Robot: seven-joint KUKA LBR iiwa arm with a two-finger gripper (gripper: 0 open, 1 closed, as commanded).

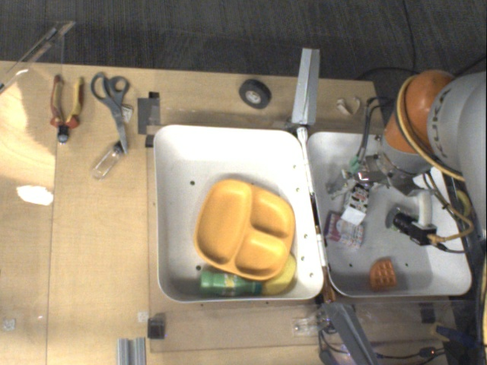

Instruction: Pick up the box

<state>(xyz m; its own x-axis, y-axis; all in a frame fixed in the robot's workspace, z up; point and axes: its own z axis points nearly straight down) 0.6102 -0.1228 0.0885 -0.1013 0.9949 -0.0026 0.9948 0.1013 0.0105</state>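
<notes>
**binwatcher:** In the left bin (171, 204), a yellow-orange divided plate (245, 228) is seen lying at a tilt, taking up most of the floor. A green bottle (221, 283) is tucked on its side under the plate's near edge, and something yellow (283, 276) is wedged beside it at the plate's corner. What that yellow thing is can't be made out tbh

**gripfan22:** and the right bin (449, 276)?

**binwatcher:** That's where the box (347, 225) is found, lying flat near the bin's left wall. Its long axis is set steeply, running from upper right down to lower left in the view, with the purple end pointed toward the near side. An orange ridged piece (383, 274) is parked closer to the near wall, apart from the box.

**gripfan22:** is it being gripped?

**binwatcher:** Can't be told. The gripper (359, 179) is seen low in the right bin, just beyond the box's far end, but its state is lost in the clutter. Nothing is visibly held
</notes>
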